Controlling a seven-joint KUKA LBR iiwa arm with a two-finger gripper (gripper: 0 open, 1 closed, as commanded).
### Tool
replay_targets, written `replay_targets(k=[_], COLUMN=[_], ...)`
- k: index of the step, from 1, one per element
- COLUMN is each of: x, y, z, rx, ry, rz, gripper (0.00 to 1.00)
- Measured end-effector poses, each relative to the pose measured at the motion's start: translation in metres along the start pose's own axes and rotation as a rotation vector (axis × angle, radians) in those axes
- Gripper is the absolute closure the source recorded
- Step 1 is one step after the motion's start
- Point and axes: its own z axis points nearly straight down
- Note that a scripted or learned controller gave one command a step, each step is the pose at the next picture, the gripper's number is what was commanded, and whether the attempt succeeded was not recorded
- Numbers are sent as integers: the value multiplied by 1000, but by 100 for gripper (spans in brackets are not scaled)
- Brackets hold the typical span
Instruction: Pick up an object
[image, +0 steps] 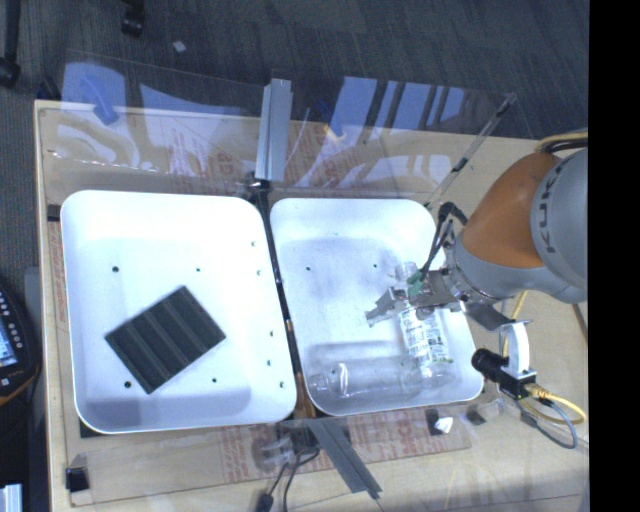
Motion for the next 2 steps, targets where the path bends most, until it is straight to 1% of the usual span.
replay_targets(k=[1, 2], x=[1, 0], y=[-30, -18], z=[20, -41], rx=[-2, -4], ry=[0, -1], rz=[-50, 115], gripper=[0, 0])
